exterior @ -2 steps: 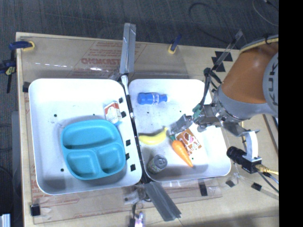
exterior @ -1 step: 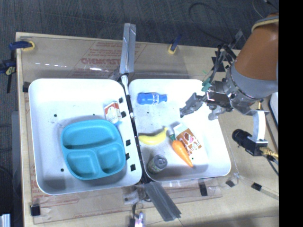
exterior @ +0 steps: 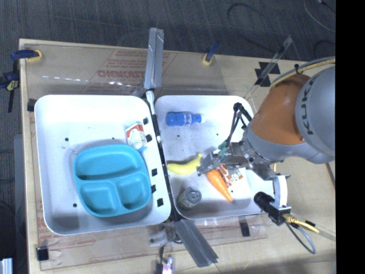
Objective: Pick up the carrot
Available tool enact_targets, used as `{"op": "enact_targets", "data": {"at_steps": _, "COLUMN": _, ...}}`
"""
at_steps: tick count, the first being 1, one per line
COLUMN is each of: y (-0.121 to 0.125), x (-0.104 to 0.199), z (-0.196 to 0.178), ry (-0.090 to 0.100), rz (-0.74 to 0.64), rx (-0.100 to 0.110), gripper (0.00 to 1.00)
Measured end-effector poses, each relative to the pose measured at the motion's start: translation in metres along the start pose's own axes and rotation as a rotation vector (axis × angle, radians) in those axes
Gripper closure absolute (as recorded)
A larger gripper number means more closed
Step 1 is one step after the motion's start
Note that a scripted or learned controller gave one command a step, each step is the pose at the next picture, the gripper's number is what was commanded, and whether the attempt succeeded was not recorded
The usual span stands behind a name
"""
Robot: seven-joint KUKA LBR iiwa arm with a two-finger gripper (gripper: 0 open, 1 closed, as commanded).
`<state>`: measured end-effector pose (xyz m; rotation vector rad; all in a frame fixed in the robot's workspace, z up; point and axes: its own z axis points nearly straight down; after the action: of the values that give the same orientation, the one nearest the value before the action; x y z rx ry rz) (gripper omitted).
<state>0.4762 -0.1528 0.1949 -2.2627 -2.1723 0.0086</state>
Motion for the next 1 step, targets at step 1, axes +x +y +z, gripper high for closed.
{"op": "enact_targets", "data": {"at_steps": 1, "y": 0.0206, "x": -0.0264, "z": 0.091, "ry": 0.001, "rz": -0.04, "rx": -0.004, "gripper": 0.0}}
